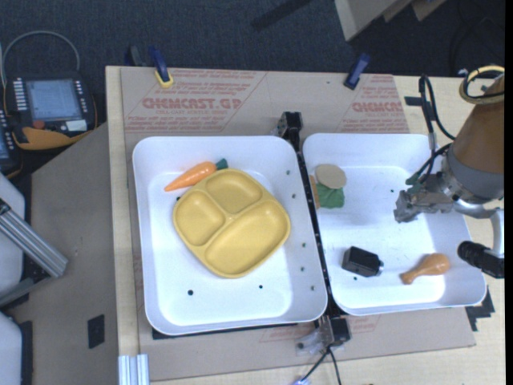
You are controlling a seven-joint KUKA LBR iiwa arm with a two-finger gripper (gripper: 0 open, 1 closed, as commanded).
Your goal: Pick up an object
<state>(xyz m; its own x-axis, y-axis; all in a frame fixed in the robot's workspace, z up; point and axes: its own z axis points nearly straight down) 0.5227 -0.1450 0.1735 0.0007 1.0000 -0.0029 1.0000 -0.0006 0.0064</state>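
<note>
Drumstick [426, 268] lies at five o'clock in the right bin [377, 303]; claw [407, 209] hovers at its twelve o'clock, grip state unclear.

Both shallow white bins [152, 239] look like smooth, faintly glossy moulded plastic. Yellow three-compartment plate [232, 221] in left bin: matt plastic. Orange carrot [191, 176] beside it: smooth, slight sheen. Brown cardboard sheet [200, 103] under bins: matt, printed red. My grey gripper [410, 207]: dull metal.
</note>
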